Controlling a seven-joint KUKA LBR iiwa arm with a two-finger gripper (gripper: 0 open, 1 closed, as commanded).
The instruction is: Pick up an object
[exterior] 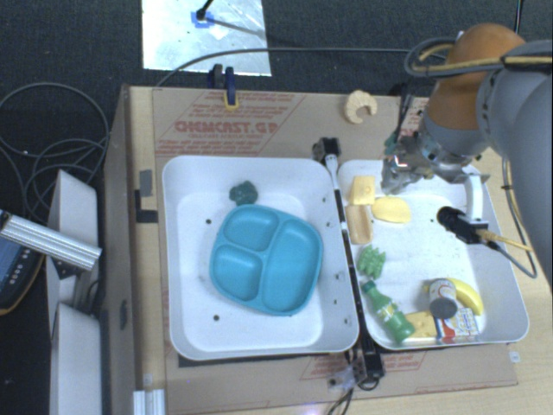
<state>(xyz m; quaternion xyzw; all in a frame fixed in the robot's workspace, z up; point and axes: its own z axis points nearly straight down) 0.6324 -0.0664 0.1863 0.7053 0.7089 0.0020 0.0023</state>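
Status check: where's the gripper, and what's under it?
Gripper low over right bin, far end. Yellow pieces just beside it, nothing seen held. Green bottle, can, banana lie at near end, away from it.

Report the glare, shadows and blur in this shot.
Camera view: glare washes out the foil sheet above the bench; the white bins are evenly lit, with soft shadows under the blue tray and the arm; the hand is slightly blurred; small items like the can look soft.
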